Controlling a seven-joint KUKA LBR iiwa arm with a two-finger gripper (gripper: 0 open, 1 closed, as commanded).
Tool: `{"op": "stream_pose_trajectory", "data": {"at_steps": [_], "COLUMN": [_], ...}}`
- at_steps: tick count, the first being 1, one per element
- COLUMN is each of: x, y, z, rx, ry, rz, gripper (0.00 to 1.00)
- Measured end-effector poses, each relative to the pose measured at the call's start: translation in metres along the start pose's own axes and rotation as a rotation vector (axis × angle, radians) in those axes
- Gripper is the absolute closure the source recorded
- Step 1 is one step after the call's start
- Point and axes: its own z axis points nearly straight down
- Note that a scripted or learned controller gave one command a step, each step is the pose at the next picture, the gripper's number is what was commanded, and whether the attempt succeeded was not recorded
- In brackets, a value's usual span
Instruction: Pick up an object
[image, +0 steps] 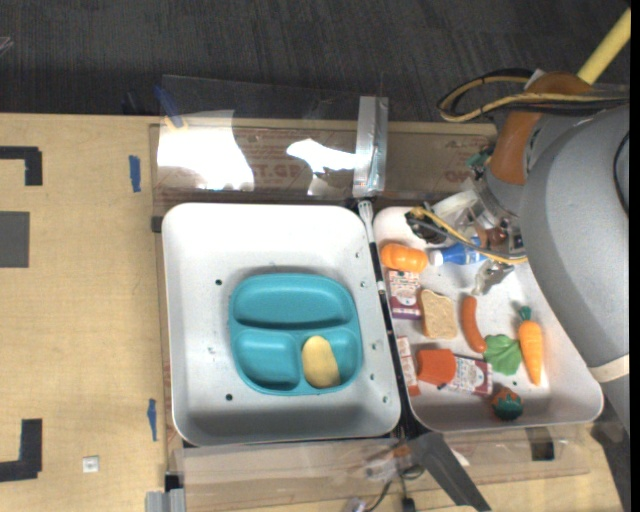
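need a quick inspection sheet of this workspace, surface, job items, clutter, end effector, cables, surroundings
surface: wooden bench bearing a left bin and a right bin, side by side.
job's things: left bin holds a teal divided tray with a yellow potato-like piece in its lower right compartment. right bin holds toy food: carrot, sausage, bread slice, an orange piece, a leafy green piece, small cartons.
clutter: nothing seen beyond the toys crowding the right bin.
end effector: end effector low over the right bin's top end; finger state cannot be told.
cables: yellow cable looping behind the arm.
surroundings: blue tape marks and black markings on the bench.
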Motion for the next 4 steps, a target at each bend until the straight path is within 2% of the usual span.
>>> {"op": "stream_pose_trajectory", "data": {"at_steps": [1,2,3,4], "x": [0.001,0.001,0.017,0.015], "y": [-0.001,-0.002,-0.067,-0.064], "z": [-0.011,-0.01,-0.079,-0.075], "rx": [-0.001,0.001,0.0,-0.001], "ry": [0.001,0.0,0.01,0.002], "rz": [-0.004,-0.005,0.028,0.032], "gripper": [1.0,0.0,0.0,0.0]}}
